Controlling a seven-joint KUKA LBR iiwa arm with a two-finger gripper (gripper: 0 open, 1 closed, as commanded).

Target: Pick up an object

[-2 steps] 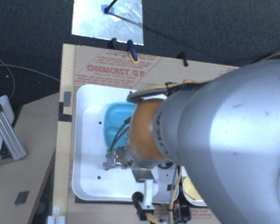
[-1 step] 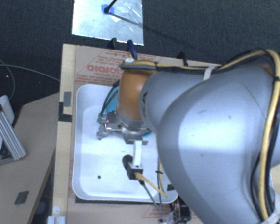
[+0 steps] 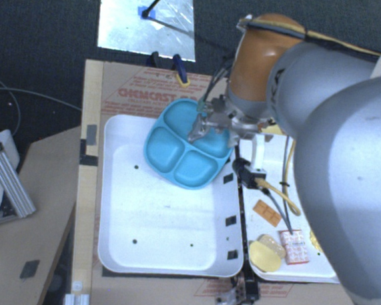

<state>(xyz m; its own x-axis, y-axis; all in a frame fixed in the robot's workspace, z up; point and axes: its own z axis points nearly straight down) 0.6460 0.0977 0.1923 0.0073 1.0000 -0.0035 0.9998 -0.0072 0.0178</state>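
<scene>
We see the gripper [image 3: 202, 124] low over the blue divided plate [image 3: 184, 146], its fingertips down at the plate's upper right compartment; whether they pinch its wall we cannot tell. The plate tilts against the far right corner of the left bin [image 3: 161, 243]. Beyond the gripper's right, in the right bin [image 3: 312, 277], lie a yellow round piece [image 3: 266, 254], a pink wafer [image 3: 294, 246] and an orange cracker [image 3: 266, 212].

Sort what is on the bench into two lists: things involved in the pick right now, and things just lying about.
In the job:
- blue divided plate, tilted at the far right of the left bin
- tool, down at the plate's far compartment

Lying about, in the right bin:
- brown cracker
- pink wafer
- pale round piece
</scene>
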